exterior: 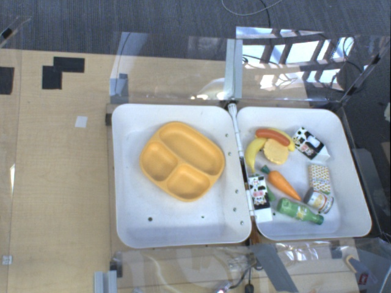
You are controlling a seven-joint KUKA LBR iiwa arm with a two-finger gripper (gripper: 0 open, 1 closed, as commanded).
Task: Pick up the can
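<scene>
The can (319,201) is small, with a brown and white label and a silver end, lying on its side near the front right of the right bin (348,157). A green bottle (299,211) lies just in front of it, touching or nearly touching. A patterned pouch (319,178) sits directly behind the can.
The right bin also holds a carrot (283,185), a banana (253,152), a hot dog (274,136), a round yellow piece (275,154) and two cow-print cartons (259,193) (307,142). A yellow divided plate (181,160) lies in the left bin (131,218).
</scene>
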